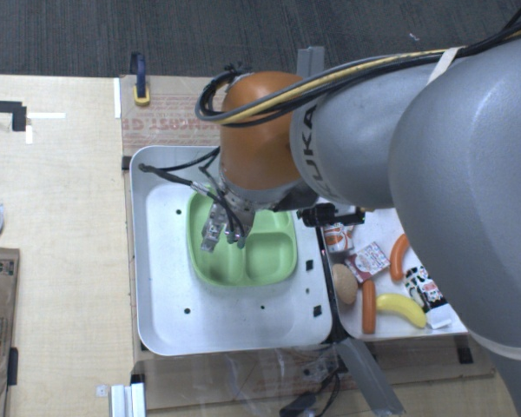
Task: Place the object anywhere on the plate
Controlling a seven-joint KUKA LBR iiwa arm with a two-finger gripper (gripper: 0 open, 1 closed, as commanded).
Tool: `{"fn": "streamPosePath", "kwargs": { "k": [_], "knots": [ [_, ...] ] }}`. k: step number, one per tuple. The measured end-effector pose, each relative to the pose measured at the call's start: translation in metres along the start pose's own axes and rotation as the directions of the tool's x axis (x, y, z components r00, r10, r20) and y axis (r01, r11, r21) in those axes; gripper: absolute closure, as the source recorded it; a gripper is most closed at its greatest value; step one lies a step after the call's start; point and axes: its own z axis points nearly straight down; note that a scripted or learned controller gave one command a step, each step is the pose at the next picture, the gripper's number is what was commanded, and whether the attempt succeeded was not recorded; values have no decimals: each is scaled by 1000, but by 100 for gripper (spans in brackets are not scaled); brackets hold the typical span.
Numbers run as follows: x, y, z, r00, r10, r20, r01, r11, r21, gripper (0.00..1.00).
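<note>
At frame centre the gripper (223,230) hangs over the green plate (269,259) in the left bin (161,320), its grip state indeterminable, while the banana (401,310) lies well apart at lower right.

The big grey arm (391,137) is showing the letters "UKA". The brown board (161,124) at the far side is showing faded red letters, too blurry to read.

Plate (273,263) in the left bin (161,315); banana (402,309) and egg (345,285) in the right bin (443,324).
</note>
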Motion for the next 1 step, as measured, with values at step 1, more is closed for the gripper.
{"fn": "streamPosePath", "kwargs": {
  "k": [1],
  "knots": [
    [0,0,0,1000,0,0,0,1000,0,0]
  ]
}}
